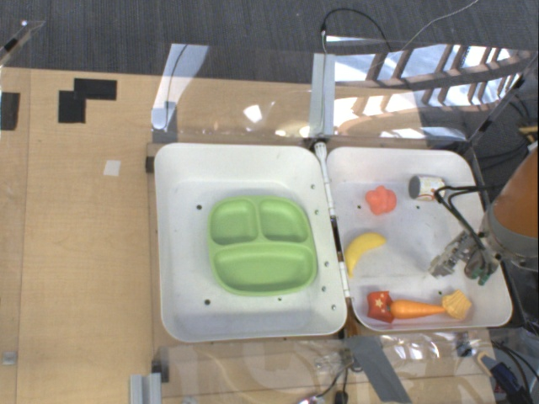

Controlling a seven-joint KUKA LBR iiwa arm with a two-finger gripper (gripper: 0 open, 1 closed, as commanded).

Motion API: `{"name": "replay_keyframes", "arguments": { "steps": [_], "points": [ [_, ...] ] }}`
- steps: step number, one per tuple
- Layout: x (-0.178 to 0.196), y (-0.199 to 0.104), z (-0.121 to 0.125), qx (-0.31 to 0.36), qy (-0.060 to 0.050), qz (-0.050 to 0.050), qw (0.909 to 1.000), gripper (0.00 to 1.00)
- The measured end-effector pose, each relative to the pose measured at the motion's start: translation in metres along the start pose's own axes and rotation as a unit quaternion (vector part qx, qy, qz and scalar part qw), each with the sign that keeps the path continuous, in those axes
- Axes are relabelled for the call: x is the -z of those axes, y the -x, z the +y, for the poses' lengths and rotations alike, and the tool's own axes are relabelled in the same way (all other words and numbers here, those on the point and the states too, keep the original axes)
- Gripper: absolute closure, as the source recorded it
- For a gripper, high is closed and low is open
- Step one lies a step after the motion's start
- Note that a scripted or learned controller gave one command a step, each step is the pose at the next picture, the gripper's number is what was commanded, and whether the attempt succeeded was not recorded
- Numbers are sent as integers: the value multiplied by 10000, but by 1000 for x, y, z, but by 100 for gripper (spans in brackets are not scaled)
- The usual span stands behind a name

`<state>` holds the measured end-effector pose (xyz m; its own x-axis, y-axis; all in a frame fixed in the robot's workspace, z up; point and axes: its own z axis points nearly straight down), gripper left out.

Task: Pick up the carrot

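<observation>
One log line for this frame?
phase: approach | gripper: above right bin, no object held | orange carrot: lying at bin's front edge, ungrasped

My carrot [416, 310] lies hemmed between a red piece [380, 306] and a yellow piece [457, 305], near the bin's front wall [429, 325]; above it is open.

2 white bins [181, 225], 1 green plate [261, 247], 1 carrot [413, 310]

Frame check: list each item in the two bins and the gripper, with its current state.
Orange carrot: lying flat, right bin's front, ungrasped.
Yellow banana: lying free, right bin.
Red strawberry-like toy: resting, untouched.
Red pepper-like piece: at the carrot's left end.
Green divided plate: upright in left bin.
Gripper: above the carrot, holding nothing.
</observation>
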<state>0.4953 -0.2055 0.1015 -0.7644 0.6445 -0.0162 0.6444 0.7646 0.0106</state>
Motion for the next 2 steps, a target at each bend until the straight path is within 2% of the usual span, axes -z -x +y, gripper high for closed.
{"name": "replay_keyframes", "arguments": {
  "steps": [1,2],
  "points": [
    [-10,-38,44,-2797,-16,-20,9601,100],
    [-11,-35,40,-5309,2,15,8474,100]
  ]
}}
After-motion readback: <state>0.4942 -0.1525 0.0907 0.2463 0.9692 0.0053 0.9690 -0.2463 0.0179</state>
